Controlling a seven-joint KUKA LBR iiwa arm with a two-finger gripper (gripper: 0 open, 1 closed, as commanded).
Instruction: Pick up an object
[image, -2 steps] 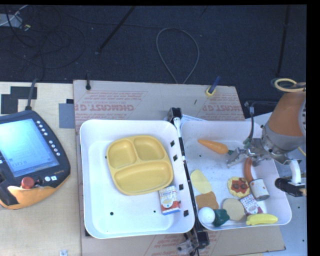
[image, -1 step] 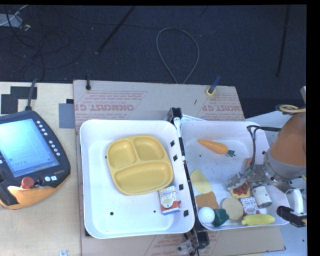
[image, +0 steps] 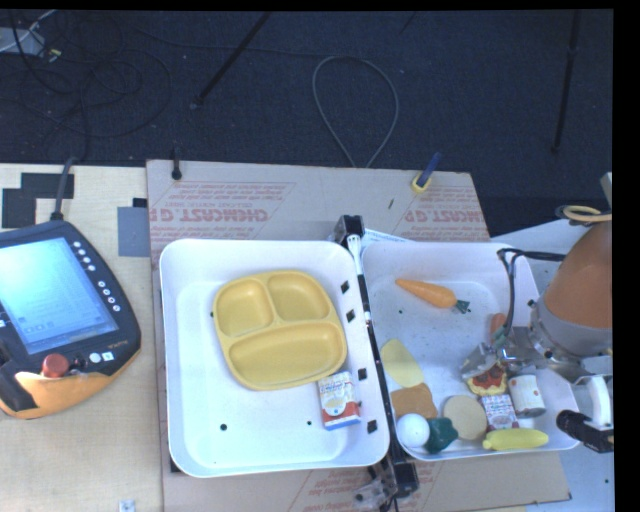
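Note:
My gripper (image: 490, 362) reaches in from the right, low over the right bin (image: 440, 270). It hovers over a small red and yellow item (image: 487, 380) beside a white can (image: 524, 393). An orange carrot (image: 428, 293) lies at the bin's far middle. Near the front edge sit a pale yellow wedge (image: 400, 362), a brown slice (image: 413, 401), a white egg (image: 412, 430), a dark green piece (image: 441, 432), a beige round (image: 464, 415), a small printed packet (image: 497, 409) and a yellow banana-like piece (image: 515, 438).
The left bin (image: 190, 400) holds a yellow divided plate (image: 278, 328) and a small red and white carton (image: 340, 400). A black divider (image: 362, 330) separates the bins. A tablet pendant (image: 55, 300) lies at the far left on the bench.

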